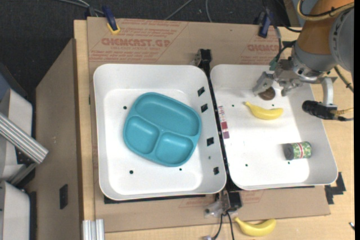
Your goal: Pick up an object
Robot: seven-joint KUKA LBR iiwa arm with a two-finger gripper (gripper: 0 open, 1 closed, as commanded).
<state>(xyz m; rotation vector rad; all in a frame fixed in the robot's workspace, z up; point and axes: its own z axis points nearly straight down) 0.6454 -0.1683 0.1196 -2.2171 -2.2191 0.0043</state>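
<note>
**Right bin: stock and handling**

Spare banana (256, 226), off-bin, 6 o'clock. Can (297, 150), 4 o'clock: rigid, rolls. Bin banana (264, 112), centre: light, soft, bruisable; I would pinch mid-curve. My claw (271, 89), 12 o'clock, straddles a small brown object (268, 93); spread indeterminable.

**Arm low over right bin, far end**

Gripper (274, 86) sits at the right bin's (236, 168) far part, a small brown object (268, 93) between its fingers. Banana (264, 112) just near of it. Green-labelled can (297, 150) lies toward near right. Left bin (109, 177) holds teal divided plate (162, 128). Second banana (257, 226) lies off-bin, near edge.
</note>
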